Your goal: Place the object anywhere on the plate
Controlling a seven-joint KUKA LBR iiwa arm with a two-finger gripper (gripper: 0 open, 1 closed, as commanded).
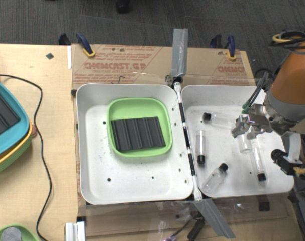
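In right bin [278,185]: clear black-capped vials [200,147].

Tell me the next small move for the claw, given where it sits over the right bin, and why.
Probably lower the claw straight down onto the clear vial just beneath it. The green plate in the left bin holds just a dark ribbed insert, and the vials lie loose in the right bin, so nothing has been picked yet.

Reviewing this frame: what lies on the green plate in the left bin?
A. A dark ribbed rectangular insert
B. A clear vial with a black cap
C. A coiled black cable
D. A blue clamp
A: a dark ribbed rectangular insert lies flat on the green plate, while the clear vials lie in the right bin.
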